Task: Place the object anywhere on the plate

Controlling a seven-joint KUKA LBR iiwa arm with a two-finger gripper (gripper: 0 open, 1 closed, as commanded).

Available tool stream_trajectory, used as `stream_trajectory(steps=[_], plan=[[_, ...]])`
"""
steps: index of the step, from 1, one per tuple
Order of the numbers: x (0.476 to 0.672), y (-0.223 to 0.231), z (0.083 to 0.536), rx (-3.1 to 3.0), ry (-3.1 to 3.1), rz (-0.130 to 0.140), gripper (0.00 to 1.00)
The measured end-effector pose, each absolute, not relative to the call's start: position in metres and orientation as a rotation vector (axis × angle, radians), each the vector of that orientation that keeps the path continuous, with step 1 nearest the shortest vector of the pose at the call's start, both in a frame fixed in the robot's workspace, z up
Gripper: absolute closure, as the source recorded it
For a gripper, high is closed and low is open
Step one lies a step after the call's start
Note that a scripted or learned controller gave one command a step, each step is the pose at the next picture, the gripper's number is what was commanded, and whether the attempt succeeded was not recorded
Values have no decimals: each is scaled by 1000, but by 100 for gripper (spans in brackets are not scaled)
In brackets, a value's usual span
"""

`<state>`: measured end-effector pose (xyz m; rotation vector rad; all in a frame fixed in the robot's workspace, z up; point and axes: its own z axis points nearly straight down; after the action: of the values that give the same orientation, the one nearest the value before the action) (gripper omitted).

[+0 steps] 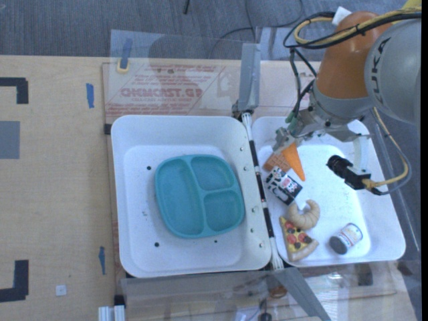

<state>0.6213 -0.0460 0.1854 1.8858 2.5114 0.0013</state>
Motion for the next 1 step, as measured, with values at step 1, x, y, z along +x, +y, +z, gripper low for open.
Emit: stream_trajectory(steps=[1], plan=[[556,31,222,1411,2807,1,100]])
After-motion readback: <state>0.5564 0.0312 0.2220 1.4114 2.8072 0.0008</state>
